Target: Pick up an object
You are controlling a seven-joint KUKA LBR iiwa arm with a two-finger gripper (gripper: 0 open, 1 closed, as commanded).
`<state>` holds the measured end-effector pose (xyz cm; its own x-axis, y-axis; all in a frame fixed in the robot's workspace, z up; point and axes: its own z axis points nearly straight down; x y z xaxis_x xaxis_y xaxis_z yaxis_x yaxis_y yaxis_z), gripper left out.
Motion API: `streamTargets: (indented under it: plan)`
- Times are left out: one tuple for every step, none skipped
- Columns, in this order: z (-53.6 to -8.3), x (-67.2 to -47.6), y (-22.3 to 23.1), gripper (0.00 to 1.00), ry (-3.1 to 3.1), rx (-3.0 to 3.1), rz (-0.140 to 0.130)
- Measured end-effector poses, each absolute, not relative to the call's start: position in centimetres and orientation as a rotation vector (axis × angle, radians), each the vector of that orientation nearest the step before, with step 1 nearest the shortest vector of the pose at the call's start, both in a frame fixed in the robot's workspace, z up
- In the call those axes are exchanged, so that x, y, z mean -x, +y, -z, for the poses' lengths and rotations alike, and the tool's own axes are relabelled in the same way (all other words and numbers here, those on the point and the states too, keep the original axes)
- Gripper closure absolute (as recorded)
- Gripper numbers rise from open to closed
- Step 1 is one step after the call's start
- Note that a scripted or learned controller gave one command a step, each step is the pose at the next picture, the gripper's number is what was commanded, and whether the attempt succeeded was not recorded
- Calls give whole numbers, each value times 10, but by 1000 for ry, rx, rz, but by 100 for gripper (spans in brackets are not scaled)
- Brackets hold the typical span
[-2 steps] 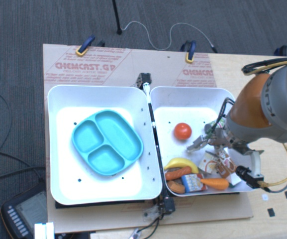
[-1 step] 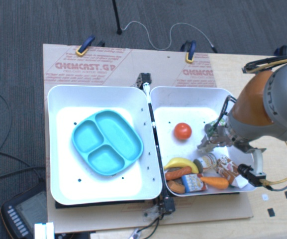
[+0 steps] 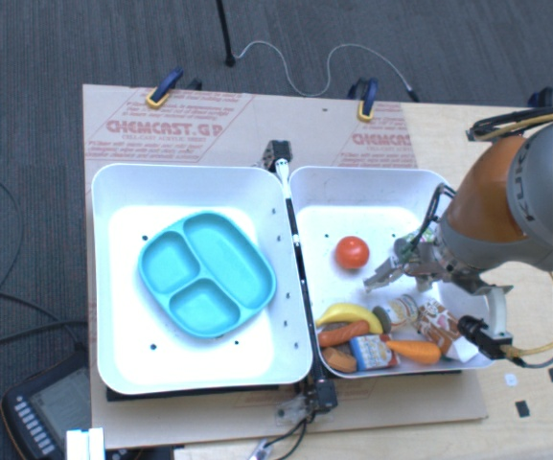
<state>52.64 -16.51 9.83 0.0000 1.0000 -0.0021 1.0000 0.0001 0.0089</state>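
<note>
Two bins on the bench (image 3: 190,113): left bin (image 3: 123,190) holds a blue divided plate (image 3: 207,272), right bin (image 3: 372,185) holds all the candidate objects. No specific target is named, so anything in the right bin counts.

Red tomato (image 3: 353,251) sits alone on bare bin floor, left of centre. Everything else is piled against the near wall: yellow banana (image 3: 346,314), a sausage-like brown piece (image 3: 341,333), a small printed packet (image 3: 374,352), an orange carrot (image 3: 412,350), a pale jar-like item (image 3: 403,309), and more clutter to the right that I can't identify.

Tool (image 3: 391,274) is inside the right bin, low, just right of the tomato and just above the pile. Fingers (image 3: 380,279) look spread, nothing between them. So nothing is picked yet.

My read: approach step, pre-grasp. Tool is positioned between the tomato and the pile, committed to neither as far as I can tell. Can't judge its height off the floor from this slant.

Next move needs:
- pick one target; the tomato is the clean option, isolated with clearance all round
- centre the fingers over it, descend, close
- the tomato is round and likely smooth, so an off-centre close may squirt it out sideways
- going for the pile risks a multi-object or glancing grasp, since items touch and overlap there
</note>
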Motion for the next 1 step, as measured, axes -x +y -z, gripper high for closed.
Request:
streamTargets:
  plan:
    - [-88,-493,-122,0,2208,-2212,-7]
